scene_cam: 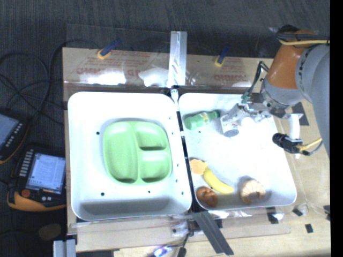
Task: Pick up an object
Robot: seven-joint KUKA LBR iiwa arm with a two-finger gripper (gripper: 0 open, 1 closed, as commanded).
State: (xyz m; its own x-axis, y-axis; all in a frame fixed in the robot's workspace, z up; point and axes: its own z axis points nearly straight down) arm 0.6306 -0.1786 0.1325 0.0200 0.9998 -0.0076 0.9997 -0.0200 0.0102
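I see two white bins, the left bin [86, 159] and the right bin [268, 159], that look like smooth, hard plastic with a soft shine. The green tray [136, 151] looks like smooth plastic too, a bit matt. The green bottle [201, 119] looks shiny. The banana [217, 181] looks smooth. The gripper [231, 126] looks like grey metal. The bench [75, 63] looks like brown wood, under clear, shiny plastic wrap [123, 71].

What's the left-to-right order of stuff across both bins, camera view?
Green tray → green bottle → gripper → bread roll. The orange slice, brown fruit and banana overlap the bottle's span, so they are left out.
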